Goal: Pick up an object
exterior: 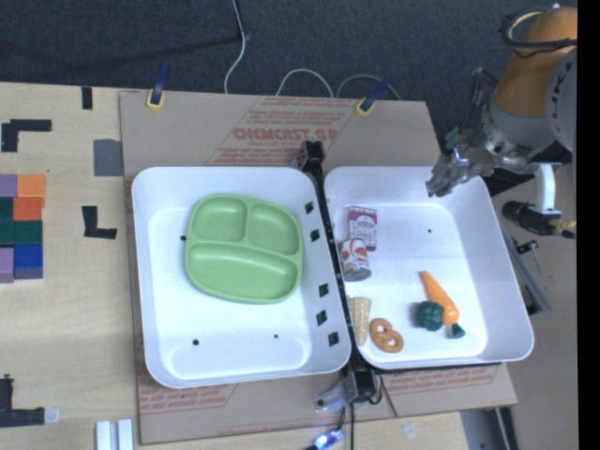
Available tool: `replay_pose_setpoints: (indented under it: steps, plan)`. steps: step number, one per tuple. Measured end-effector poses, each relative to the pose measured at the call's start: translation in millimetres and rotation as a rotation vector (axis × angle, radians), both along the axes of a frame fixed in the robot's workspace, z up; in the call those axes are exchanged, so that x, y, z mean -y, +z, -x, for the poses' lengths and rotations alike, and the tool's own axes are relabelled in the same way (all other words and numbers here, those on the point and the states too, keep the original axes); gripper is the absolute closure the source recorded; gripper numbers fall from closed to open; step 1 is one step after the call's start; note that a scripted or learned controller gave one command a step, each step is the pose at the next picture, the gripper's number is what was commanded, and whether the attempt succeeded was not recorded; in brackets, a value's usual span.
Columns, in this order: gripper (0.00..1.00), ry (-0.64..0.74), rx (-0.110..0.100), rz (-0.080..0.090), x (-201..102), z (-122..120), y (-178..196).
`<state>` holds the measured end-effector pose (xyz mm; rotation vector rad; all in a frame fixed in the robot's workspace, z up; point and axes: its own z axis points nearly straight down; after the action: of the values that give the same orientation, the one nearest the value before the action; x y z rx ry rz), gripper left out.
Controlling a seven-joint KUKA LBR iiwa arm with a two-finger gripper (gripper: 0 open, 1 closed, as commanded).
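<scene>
The right bin (473, 216) holds a small red and white carton (362, 227), a little can (355, 259) just below it, an ice cream cone (361, 320), a pretzel (385, 335), an orange carrot (438, 295) and a dark green broccoli piece (430, 317). My gripper (446, 179) hangs above the bin's far right corner, well apart from every item. Nothing shows between its fingers.
The left bin (155, 279) carries a green divided plate (245, 248). Both bins rest on a cardboard sheet (272, 129) clipped to the bench. Coloured blocks (21, 228) sit at the far left. A cable (242, 36) runs across the dark backdrop.
</scene>
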<state>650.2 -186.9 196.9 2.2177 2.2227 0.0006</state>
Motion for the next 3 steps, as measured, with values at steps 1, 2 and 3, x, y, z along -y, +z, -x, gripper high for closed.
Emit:
replay_pose_setpoints:
  steps: [1, 2, 3]
  plan:
    - [1.0, 0.001, -0.001, 0.0, 6.1, -6.5, 44.7]
    - [1.0, 0.003, -0.008, -0.003, -46.8, 8.9, 31.2]
    - [1.0, 0.004, -0.008, -0.003, -101.5, 11.3, 18.9]
